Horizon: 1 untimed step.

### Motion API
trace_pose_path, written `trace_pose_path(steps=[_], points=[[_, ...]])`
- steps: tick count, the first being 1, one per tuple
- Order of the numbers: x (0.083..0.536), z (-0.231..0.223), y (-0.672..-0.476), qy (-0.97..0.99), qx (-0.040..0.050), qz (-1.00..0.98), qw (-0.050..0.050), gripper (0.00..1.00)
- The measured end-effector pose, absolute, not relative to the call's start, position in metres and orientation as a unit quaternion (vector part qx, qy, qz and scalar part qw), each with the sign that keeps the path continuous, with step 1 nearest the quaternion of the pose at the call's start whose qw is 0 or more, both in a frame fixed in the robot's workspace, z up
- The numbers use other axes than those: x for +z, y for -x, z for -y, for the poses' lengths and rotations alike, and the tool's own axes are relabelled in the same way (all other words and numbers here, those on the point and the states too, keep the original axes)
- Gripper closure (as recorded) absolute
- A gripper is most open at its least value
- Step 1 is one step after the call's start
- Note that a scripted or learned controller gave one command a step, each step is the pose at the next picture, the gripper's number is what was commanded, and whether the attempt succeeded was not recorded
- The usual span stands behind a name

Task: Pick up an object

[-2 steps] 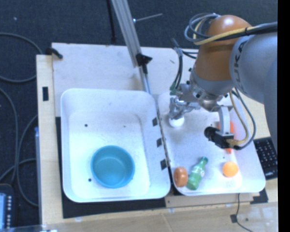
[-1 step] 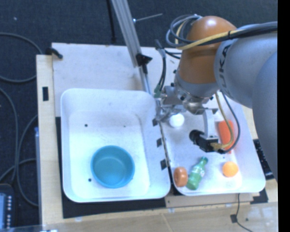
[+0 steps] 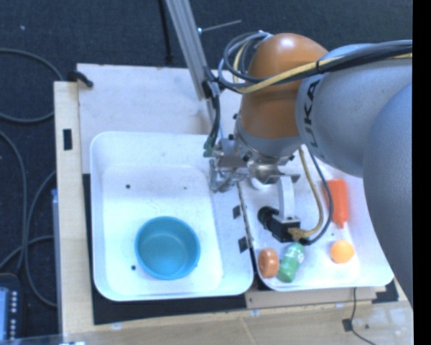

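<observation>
My gripper (image 3: 223,178) hangs below the orange wrist band, over the right edge of the left bin (image 3: 108,192), near the divide between the two bins. Nothing shows between its fingers. A blue bowl (image 3: 167,246) sits upright in the front part of the left bin, well apart from the gripper. In the right bin (image 3: 370,268) lie a long orange-red piece (image 3: 337,201), a small orange ball (image 3: 342,251), a green piece (image 3: 291,261) and a brown-orange egg-shaped piece (image 3: 269,262). The arm hides the back of the right bin.
A slanted metal rail (image 3: 187,34) rises at the back above the bench. Cables loop around the wrist. The pale bench top (image 3: 136,95) runs behind the bins, with dark floor and cables to the left.
</observation>
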State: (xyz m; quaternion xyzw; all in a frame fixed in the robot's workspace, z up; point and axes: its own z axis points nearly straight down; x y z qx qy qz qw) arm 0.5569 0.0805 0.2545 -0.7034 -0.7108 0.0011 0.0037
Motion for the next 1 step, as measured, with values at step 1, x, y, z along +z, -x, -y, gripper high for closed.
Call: trace_pose_path(steps=[1], points=[[0.2536,-0.0773,-0.5579,0.705,0.0015,0.709,0.003,0.00]])
